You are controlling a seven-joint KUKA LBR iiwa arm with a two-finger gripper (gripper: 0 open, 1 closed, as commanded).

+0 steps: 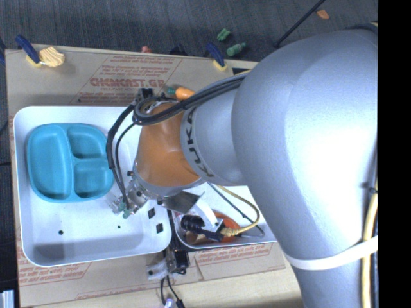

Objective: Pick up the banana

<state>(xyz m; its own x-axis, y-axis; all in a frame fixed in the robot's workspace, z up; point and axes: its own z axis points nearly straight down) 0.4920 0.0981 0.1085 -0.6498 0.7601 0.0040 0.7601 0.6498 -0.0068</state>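
Banana: hidden from sight | arm (282,140) covers right bin | jaws (123,205): state unclear

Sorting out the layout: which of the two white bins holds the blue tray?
The left bin; the blue tray lies at its far end. The right bin is mostly hidden under the arm.

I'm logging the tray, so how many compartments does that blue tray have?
3. The blue tray in the left bin has one long compartment on its left side and two smaller ones stacked on its right. The arm crosses its right edge, possibly hiding something.
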